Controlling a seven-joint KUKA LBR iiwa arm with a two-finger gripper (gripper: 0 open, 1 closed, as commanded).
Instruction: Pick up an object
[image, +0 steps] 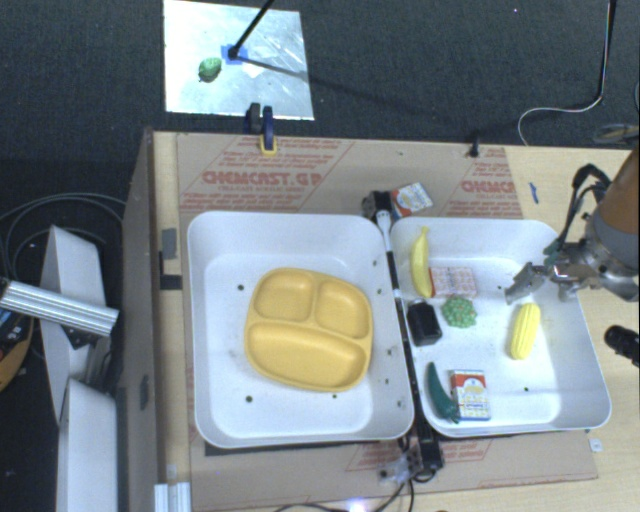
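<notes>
My gripper (541, 289) hangs over the right edge of the right bin (580, 395), just above the upper end of a yellow corn cob (523, 330). Its jaws stand open and hold nothing. Further left in the same bin lie a banana (421, 262), a pale pink packet (453, 279), a green broccoli piece (460, 312) and a black block (424, 323). Near the bin's front lie a dark green pepper (440, 392) and a small red-and-white box (470, 393).
The left bin (215, 300) holds a yellow divided plate (308, 327). A small carton (410, 199) lies on the cardboard behind the bins. The arm comes in from the right, past the right bin's wall. A blue-and-yellow clamp (264, 125) stands at the back.
</notes>
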